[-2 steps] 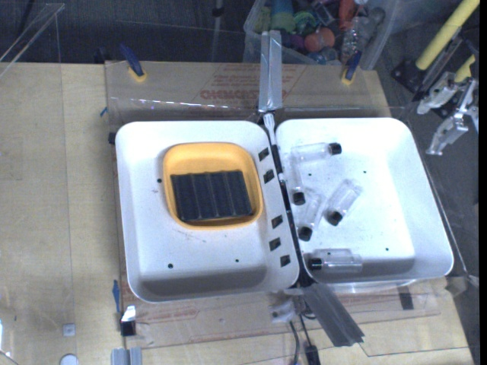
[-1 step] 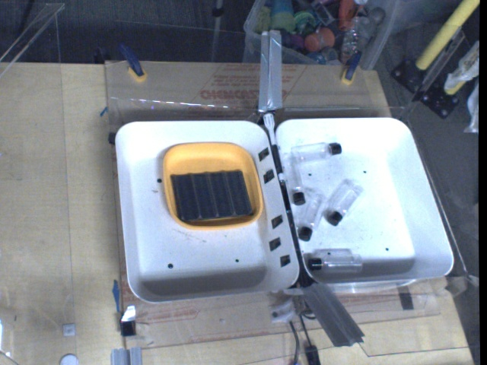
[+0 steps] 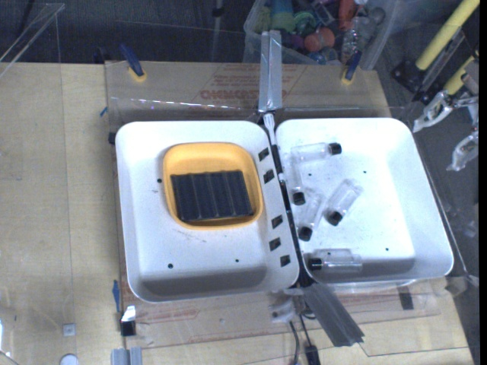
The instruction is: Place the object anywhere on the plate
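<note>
We judge the step in hand to be the pick, since nothing lies on the shallow orange plastic plate with rounded corners [image 3: 173, 160] in the white left bin [image 3: 141, 204]. The candidates are clear plastic vials with black caps in the white right bin [image 3: 396, 150]. One lies near the upper middle [image 3: 316, 152], one tilted at the centre [image 3: 342, 199], and one along the lower wall [image 3: 332, 261]. The pale metal gripper [image 3: 455, 131] sits at the right edge of the frame, outside the bins, and we cannot tell how it is set. We would take the central vial, closing across its narrow body, because it has open floor around it. The lower vial hugs the wall. The carry must clear the raised divider [image 3: 275, 204] between the bins. The plate's dark ridged insert [image 3: 211, 194] offers a broad landing well inside the rim.
</note>
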Tool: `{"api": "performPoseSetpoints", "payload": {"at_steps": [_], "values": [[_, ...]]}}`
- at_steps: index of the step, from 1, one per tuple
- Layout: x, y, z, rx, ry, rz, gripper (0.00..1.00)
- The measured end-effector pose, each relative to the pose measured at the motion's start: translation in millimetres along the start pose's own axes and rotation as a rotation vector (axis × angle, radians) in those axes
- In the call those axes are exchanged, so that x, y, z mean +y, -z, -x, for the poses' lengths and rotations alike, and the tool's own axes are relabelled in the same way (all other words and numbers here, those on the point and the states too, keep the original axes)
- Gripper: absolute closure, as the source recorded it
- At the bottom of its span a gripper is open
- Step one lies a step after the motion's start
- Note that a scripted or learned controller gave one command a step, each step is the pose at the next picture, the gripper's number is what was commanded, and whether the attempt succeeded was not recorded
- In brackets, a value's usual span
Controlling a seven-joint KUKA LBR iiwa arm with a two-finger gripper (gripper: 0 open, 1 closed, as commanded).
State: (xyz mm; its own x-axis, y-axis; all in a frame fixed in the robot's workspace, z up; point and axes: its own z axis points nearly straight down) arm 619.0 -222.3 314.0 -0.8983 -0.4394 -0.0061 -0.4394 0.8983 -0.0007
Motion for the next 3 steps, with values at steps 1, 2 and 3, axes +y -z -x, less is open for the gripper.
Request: {"api": "performPoseSetpoints", "payload": {"at_steps": [1, 2, 3], "values": [[9, 26, -16, -0.003, -0.054, -0.003, 0.00], [12, 102, -19, -0.003, 0.187, -0.004, 0.00], [8, -1, -13, 0.000, 0.532, 0.002, 0.00]]}}
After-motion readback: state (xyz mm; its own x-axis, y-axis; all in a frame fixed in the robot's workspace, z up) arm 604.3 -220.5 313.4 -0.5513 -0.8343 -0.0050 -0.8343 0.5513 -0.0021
